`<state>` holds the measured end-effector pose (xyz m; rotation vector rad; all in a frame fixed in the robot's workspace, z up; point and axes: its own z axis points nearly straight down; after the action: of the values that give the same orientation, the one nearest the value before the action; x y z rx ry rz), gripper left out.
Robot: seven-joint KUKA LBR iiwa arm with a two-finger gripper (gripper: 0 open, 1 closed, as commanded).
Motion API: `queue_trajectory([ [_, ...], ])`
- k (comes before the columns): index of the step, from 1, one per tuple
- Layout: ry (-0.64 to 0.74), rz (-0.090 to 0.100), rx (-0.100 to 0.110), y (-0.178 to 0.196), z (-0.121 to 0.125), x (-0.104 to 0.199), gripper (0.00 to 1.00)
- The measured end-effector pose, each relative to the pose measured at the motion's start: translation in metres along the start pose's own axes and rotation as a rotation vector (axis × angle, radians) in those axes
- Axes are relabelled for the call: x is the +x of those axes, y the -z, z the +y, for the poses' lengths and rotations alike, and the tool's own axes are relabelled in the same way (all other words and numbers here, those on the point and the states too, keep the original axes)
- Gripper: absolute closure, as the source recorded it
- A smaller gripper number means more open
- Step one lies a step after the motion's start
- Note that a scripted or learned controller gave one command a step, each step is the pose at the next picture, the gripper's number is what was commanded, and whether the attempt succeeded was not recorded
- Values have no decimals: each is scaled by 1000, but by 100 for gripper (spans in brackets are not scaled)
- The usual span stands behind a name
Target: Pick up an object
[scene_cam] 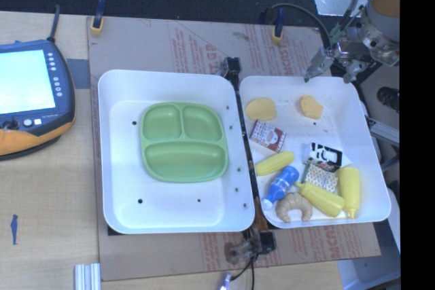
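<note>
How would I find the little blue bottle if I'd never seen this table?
Look in the right white bin, near its front edge. The blue bottle lies tilted between a corn cob and a tan croissant. It is the only blue thing among yellow toys.

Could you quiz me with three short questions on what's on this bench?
1. True or false: the green divided plate lies in the left bin.
2. Which thing lies beside the croissant in the right bin? A) the blue bottle B) the tablet C) the yellow clamp
3. Fill in: the gripper hangs over the right bin's far ___.

Key: 1 true; 2 A; 3 rim.
</note>
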<state>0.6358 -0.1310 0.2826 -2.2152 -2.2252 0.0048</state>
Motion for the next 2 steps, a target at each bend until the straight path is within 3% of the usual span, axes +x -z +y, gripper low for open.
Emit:
queue_trajectory([
  [1, 0, -1, 2, -116, -11, -13, 0],
  [2, 0, 0, 0, -177, -73, 35, 0],
])
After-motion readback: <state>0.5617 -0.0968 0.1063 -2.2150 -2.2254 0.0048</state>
